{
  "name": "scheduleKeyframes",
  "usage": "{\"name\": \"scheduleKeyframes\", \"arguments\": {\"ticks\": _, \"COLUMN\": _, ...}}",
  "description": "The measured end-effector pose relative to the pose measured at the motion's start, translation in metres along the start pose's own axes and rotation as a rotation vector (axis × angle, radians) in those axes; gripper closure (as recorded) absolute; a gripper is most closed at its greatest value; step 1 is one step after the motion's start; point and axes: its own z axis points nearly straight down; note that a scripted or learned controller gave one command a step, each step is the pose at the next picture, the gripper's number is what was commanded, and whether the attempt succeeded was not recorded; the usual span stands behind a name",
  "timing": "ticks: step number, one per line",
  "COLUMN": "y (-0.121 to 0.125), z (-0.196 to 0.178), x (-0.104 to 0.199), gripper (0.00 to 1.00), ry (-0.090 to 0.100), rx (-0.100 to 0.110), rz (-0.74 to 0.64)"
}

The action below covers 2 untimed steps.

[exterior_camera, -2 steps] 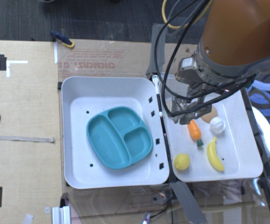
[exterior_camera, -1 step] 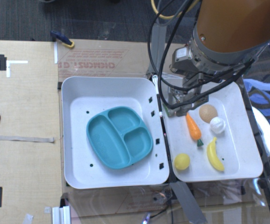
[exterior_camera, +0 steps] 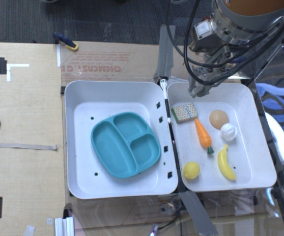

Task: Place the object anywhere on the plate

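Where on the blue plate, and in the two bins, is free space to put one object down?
All three compartments of the teal plate are bare. Around it, the left bin has a free floor strip. The right bin is crowded: sponge, carrot, egg, white ball, banana, lemon. The gripper hangs at its top edge.
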Motion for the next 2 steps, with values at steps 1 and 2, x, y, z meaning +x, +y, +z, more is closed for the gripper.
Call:
{"name": "scheduleKeyframes", "arguments": {"ticks": 1, "y": -0.076, "z": -0.008, "x": 0.066, "gripper": 1.0, "ry": 0.001, "rx": -0.005, "rz": -0.062}}
{"name": "scheduleKeyframes", "arguments": {"ticks": 2, "y": -0.122, "z": -0.008, "x": 0.155, "gripper": 1.0, "ry": 0.0, "rx": -0.003, "rz": -0.387}}
